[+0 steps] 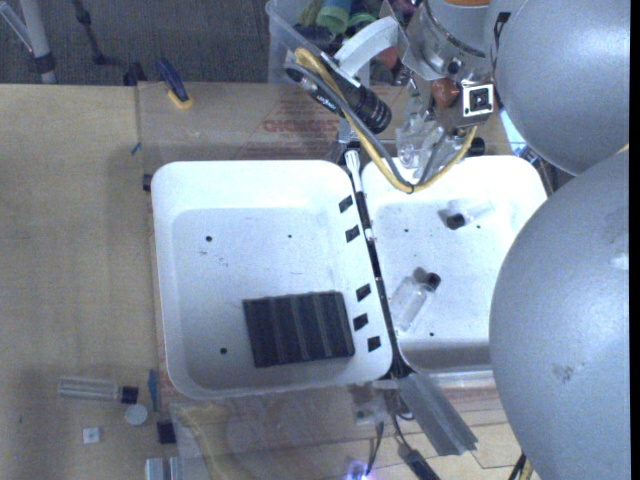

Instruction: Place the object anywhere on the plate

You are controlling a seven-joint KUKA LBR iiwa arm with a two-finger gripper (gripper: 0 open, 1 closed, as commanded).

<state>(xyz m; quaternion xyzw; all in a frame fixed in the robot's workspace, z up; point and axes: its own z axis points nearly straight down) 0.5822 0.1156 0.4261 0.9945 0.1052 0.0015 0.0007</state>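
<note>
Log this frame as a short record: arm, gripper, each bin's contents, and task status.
arm: grey, orange band, reaches in from the right
gripper: raised over the right bin's far edge; nothing seen between its fingers
left bin: dark ribbed plate, lying flat near the front
right bin: clear vial with dark cap, lying on its side; small dark piece farther back
task status: nothing on the plate yet
</note>
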